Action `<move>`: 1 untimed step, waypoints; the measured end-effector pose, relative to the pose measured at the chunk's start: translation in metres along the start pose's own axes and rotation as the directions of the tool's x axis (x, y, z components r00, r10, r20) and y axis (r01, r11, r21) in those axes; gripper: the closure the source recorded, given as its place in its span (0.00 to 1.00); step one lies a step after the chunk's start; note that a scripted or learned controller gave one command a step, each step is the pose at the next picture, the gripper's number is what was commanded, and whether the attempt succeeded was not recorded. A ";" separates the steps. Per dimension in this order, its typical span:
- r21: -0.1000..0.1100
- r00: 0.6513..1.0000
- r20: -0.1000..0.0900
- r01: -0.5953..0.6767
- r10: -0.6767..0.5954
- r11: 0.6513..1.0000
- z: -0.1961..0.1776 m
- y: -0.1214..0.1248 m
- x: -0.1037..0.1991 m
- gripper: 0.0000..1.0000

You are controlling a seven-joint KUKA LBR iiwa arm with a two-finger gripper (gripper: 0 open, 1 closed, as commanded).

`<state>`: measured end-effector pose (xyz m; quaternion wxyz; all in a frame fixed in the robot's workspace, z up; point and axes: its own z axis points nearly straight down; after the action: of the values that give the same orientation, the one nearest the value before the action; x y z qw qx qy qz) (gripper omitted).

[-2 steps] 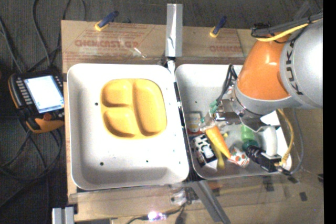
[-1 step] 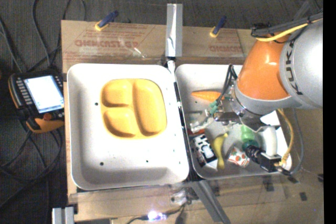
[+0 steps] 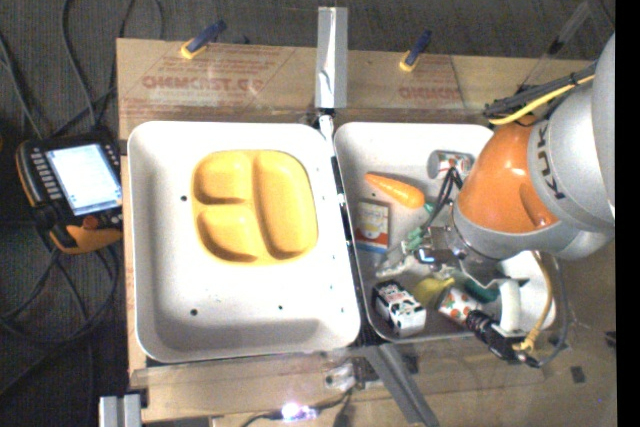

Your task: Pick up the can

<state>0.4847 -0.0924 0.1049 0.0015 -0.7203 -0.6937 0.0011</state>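
- Bench seen from above at a slant, camera view: two shallow white bins side by side, a left bin (image 3: 170, 300) and a right bin (image 3: 395, 147)
- Left bin holds a yellow divided tray (image 3: 255, 205), lying flat near its middle
- Right bin is crowded: an orange carrot-shaped toy (image 3: 395, 190), just below it a small orange and white carton (image 3: 373, 223), and a black and white boxy thing (image 3: 400, 307) at the near wall
- Can (image 3: 450, 162), as best judged, is the small grey metal thing with red on it near the far wall of the right bin, beside the carrot toy's tip and partly hidden by the arm
- Grey arm with an orange band (image 3: 505, 190) reaches in from the right and hangs over the right bin
- Gripper (image 3: 425, 250) sits low among the clutter, nearer the carton than the can; whether it is open or closed cannot be told
- Handling, as a judgement: the can is probably light, stiff and smooth, so likely to slip or roll; taking it across the middle of its round side looks safest, with the carrot toy close enough to get in the way
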 end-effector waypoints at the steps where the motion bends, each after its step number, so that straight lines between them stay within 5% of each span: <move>1: 0.001 0.994 0.002 -0.112 0.112 0.994 -0.035 0.044 -0.052 0.00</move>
<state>0.5267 -0.1458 0.1402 0.0009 -0.7580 -0.6523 0.0023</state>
